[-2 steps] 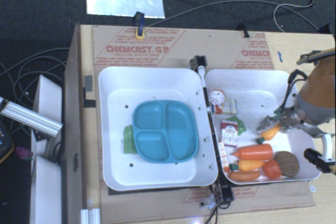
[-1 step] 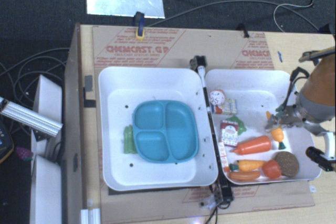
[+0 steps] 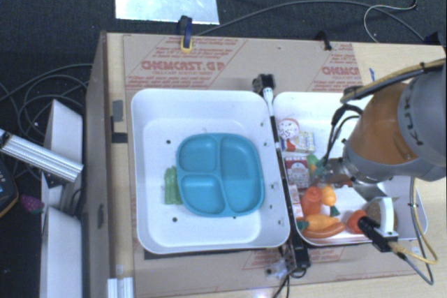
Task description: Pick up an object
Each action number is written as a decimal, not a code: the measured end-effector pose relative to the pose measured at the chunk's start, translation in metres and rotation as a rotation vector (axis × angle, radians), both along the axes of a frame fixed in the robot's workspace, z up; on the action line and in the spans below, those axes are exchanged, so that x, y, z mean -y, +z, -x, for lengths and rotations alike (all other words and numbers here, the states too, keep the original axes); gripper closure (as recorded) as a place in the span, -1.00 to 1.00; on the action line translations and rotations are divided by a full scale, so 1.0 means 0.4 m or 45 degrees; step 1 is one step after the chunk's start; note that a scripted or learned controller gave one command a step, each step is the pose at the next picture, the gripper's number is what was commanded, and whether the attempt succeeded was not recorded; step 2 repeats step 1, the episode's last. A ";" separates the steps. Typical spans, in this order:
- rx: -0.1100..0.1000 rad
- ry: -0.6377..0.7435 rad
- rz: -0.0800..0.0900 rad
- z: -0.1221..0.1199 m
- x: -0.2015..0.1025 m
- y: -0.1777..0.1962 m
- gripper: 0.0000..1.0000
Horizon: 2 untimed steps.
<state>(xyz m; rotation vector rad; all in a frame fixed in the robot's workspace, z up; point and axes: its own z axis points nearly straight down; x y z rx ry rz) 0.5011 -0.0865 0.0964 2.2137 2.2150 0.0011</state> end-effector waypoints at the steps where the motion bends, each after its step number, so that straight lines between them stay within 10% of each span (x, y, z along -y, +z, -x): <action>1: -0.006 0.004 -0.009 -0.120 -0.142 0.222 1.00; 2: -0.006 0.004 -0.009 -0.120 -0.142 0.222 1.00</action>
